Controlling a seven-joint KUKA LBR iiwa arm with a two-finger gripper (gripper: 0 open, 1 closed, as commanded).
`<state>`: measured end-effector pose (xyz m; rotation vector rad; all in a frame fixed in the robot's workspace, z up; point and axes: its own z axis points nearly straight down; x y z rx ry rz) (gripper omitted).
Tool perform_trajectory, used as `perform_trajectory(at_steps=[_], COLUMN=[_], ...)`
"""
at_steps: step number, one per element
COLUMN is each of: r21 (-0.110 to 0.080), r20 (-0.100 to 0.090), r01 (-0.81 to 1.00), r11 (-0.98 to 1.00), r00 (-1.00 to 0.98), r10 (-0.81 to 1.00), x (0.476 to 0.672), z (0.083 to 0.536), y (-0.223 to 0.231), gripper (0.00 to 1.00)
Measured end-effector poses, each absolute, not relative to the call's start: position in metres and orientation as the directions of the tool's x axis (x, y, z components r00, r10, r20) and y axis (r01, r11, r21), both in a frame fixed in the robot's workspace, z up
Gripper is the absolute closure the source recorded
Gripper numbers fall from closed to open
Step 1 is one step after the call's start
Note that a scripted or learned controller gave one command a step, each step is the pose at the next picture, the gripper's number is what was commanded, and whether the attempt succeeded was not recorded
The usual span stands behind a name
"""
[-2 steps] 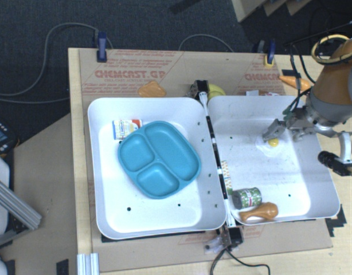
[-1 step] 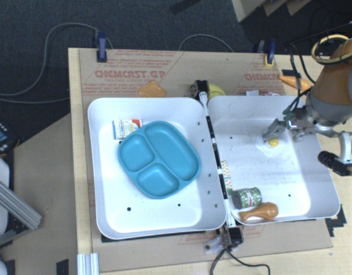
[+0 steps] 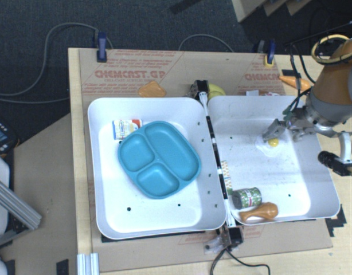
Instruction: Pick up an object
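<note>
Nearest the camera, at the near edge of the right bin [image 3: 313,208], a brown drumstick-shaped toy [image 3: 259,212] lay on its side, touching a small green-labelled can [image 3: 246,197] just behind it. Both sat in the near left corner of that bin, close to the seam between the two bins.

Farther back in the right bin, a small yellow object [image 3: 273,142] rested on the white floor, toward the far middle. The pincer [image 3: 274,133] hung directly over it, reaching in from the right on the grey arm [image 3: 331,105] with its orange band; its tips were at or just above the yellow object. Whether the pincer was released or clenched could not be told at this angle, and nothing was clearly seen between its tips.

In the left bin [image 3: 107,211], a blue divided plate [image 3: 159,159] with three compartments lay flat near the middle, tilted diagonally. A small white packet with red and blue print [image 3: 125,127] lay just beyond its far left rim, partly tucked under it.

On the counter [image 3: 78,153] behind the bins, an orange piece [image 3: 151,89] sat near the far edge of the left bin, and a yellow-green round thing [image 3: 215,91] sat by the far end of the seam. Two blue clamps [image 3: 101,46] gripped the counter's far edge.
</note>
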<state>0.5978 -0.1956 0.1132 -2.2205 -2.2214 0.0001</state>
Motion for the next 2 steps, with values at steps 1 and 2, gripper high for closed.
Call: perform_trajectory(at_steps=[1,2], r21=[-0.001,-0.001], r20=[0.0,0.0], r01=[1.0,1.0], r11=[0.0,0.0], r00=[0.0,0.0], r10=[1.0,1.0], x=[0.5978,0.5978], z=[0.1132,0.1132], y=[-0.1956,-0.1956], gripper=[0.0,0.0])
